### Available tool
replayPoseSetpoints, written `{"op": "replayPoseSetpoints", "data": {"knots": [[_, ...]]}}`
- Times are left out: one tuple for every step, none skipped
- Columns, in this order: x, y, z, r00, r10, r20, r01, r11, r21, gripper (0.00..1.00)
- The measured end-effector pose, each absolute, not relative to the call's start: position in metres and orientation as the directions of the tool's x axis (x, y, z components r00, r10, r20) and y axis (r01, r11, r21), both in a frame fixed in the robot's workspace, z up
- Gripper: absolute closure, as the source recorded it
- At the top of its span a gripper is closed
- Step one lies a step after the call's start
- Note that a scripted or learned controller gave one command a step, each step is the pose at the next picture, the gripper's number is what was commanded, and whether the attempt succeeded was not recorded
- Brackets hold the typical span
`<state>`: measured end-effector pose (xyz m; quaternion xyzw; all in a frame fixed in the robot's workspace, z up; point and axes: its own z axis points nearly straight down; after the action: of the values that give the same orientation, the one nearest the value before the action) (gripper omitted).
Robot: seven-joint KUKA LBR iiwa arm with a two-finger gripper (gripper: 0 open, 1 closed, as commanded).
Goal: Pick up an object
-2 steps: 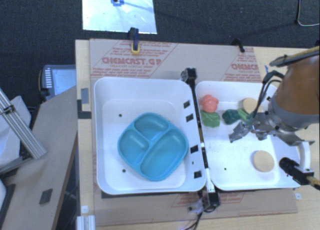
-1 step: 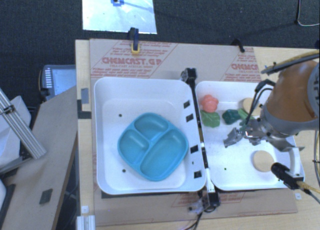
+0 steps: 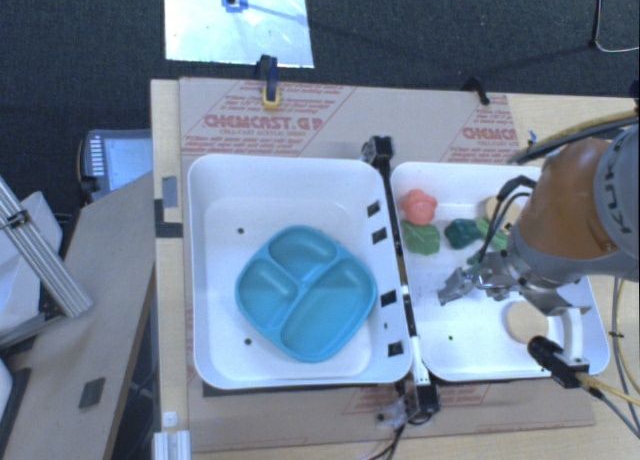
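In the right bin (image 3: 450,353) lie several small objects. An orange-red lump (image 3: 418,206) sits at the far left, with a light green piece (image 3: 422,238) just in front of it and a dark green piece (image 3: 461,233) to its right. A tan disc (image 3: 519,324) shows partly under the arm. My gripper (image 3: 453,288) hovers low over the bare middle of this bin, pointing left, a little in front of the green pieces. I see nothing held in it.
The left bin (image 3: 215,348) holds a blue divided plate (image 3: 305,291). A black-clipped divider (image 3: 390,248) separates the two bins. The grey and orange arm (image 3: 570,213) covers the right bin's right side. A cardboard sheet (image 3: 330,113) lies under both bins.
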<state>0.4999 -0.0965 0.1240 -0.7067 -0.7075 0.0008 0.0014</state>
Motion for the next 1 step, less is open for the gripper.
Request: {"op": "replayPoseSetpoints", "data": {"knots": [[0.5004,-0.0964,0.0833,0.000,1.000,0.000,1.000,0.000,0.000,0.00]]}}
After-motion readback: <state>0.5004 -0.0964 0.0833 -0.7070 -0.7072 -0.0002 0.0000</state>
